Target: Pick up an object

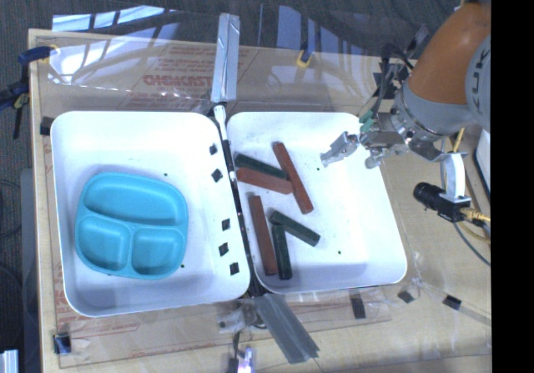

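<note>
Several flat bars lie in the right bin (359,221). A brown bar (292,177) slants across its middle, with a second brown bar (264,183) and a dark green bar (260,168) to its left. Nearer the front lie a long brown bar (264,234) and two dark green bars (294,228) (281,250). My gripper (354,154) hangs over the bin's far right part, to the right of the bars. It is open, with nothing between its fingers (335,150).
The left bin (125,133) holds a blue divided tray (131,224). A row of small black clips (225,221) runs along the wall between the two bins. The grey and orange arm (446,63) comes in from the right.
</note>
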Robot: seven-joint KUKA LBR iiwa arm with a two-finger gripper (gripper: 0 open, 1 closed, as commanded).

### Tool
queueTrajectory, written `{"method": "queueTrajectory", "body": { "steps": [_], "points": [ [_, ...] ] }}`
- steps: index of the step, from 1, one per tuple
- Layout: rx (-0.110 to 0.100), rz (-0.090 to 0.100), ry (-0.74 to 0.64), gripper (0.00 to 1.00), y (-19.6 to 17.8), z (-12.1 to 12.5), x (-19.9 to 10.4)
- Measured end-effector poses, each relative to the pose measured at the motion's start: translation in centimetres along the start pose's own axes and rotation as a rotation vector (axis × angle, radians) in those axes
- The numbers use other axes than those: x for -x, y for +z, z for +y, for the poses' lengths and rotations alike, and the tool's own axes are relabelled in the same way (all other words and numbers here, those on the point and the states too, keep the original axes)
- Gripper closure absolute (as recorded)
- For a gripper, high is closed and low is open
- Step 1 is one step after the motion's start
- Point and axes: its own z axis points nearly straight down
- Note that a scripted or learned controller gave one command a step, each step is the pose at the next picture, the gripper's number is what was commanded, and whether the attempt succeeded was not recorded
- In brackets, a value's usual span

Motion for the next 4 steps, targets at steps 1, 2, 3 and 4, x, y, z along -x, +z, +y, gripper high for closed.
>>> {"method": "queueTrajectory", "body": {
  "steps": [1,2,3,4],
  "points": [
    [0.009,-0.003,-0.080,0.00,14.4,1.7,-1.0],
    [0.003,-0.002,-0.086,1.00,13.8,1.8,-1.1],
    [0.003,-0.002,-0.086,0.00,13.8,1.8,-1.1],
    [-0.002,-0.001,-0.092,1.00,13.2,1.9,-1.1]
  ]
}}
